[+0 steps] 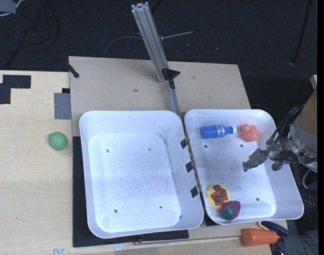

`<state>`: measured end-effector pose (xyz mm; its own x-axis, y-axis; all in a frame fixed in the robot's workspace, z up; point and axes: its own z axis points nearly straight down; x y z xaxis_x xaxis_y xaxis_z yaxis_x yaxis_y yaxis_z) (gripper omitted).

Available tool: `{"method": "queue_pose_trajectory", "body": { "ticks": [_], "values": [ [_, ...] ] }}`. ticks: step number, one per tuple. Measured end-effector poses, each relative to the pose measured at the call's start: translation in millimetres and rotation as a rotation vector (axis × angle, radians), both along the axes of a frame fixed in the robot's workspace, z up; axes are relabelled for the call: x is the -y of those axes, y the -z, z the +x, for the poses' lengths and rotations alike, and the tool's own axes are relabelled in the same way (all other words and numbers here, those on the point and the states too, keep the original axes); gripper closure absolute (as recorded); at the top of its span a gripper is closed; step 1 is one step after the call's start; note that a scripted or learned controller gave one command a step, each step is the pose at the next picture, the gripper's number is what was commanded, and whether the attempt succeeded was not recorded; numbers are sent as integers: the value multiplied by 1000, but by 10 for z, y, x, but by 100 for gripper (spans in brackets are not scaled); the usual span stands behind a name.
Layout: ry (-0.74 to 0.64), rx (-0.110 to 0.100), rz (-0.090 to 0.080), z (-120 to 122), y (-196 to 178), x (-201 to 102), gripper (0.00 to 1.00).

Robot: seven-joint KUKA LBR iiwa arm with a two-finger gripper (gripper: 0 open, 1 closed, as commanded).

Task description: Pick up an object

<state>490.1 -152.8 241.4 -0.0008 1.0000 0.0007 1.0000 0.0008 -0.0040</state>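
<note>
The right bin [268,209] holds a blue bottle [216,132] lying on its side near the far wall, with an orange-pink lump [249,133] just right of it. A yellow piece with red spots [217,194] and a purple and green toy [230,210] lie near the front wall. My gripper [265,160] hangs over the right part of this bin, below the orange-pink lump, open with nothing between its dark fingers. The arm comes in from the right edge.
The left bin [131,174] stands beside the right one, with black clips [187,166] along their shared edge. A green ball [58,141] lies on the bench at the left. An orange object [260,236] lies in front of the right bin. A metal rail [153,41] rises behind the bins.
</note>
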Motion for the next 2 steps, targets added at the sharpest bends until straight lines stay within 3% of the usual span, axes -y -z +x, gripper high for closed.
{"method": "queue_pose_trajectory", "body": {
  "ticks": [2],
  "values": [
    [0,-1,1,15,1006,-99,0]
  ]
}}
